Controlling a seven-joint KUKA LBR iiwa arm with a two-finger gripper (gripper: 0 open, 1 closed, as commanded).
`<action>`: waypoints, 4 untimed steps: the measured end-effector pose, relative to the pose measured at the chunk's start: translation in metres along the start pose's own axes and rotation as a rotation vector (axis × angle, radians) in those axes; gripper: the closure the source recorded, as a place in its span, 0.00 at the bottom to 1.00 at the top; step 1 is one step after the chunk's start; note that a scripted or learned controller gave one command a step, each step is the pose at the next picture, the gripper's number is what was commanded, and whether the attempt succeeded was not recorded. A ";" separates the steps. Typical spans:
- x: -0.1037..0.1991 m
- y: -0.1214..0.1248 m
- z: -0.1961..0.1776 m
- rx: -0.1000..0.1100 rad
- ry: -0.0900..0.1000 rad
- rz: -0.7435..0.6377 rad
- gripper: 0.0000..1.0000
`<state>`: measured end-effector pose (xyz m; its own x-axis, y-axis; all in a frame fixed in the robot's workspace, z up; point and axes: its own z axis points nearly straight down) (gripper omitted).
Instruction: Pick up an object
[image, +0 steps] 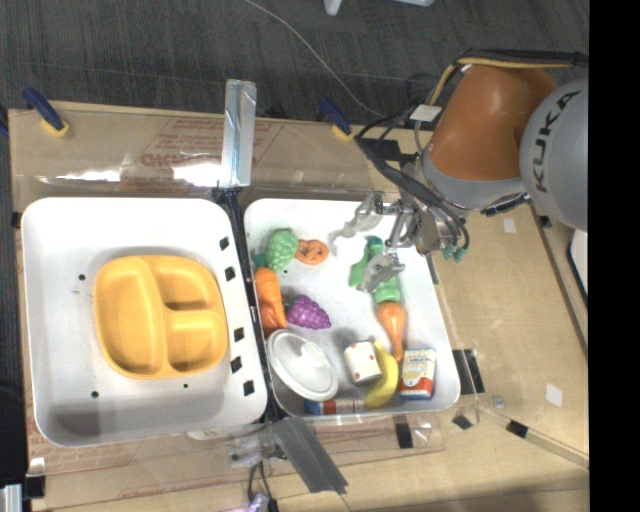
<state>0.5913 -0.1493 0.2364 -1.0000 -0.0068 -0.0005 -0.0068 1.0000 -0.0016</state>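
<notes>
Toys crowd the right bin (440, 300), and we judge the green vegetable toy (372, 268), at about 1 o'clock in that bin, to be the likely target, since the pincer (392, 240) hangs right over it. Going left to right: the left bin (60, 230) holds a yellow divided tray (160, 312). In the right bin we see a green leafy toy (281, 247) at 11 o'clock, an orange carrot (269, 299) along the 9 o'clock wall, purple grapes (309, 313) near the middle, a white lidded pot (301, 365) at 7 o'clock, a banana (385, 378) and a small carton (418, 372) toward 5 o'clock, and a second carrot (393, 325) at 3 o'clock. We cannot tell whether the pincer is spread or closed; its metal parts blur against the green toy. What could go wrong: the toys lie close, so we think a descent slightly off could nudge the second carrot or pinch only an edge, letting the toy slip out.
</notes>
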 end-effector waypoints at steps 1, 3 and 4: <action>-0.005 -0.061 0.133 -0.004 0.011 0.079 0.00; -0.018 -0.059 0.141 0.000 -0.006 0.032 0.00; -0.018 -0.059 0.141 0.000 -0.006 0.031 0.00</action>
<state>0.6095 -0.2084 0.0953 -0.9997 0.0245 -0.0066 0.0245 0.9997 -0.0017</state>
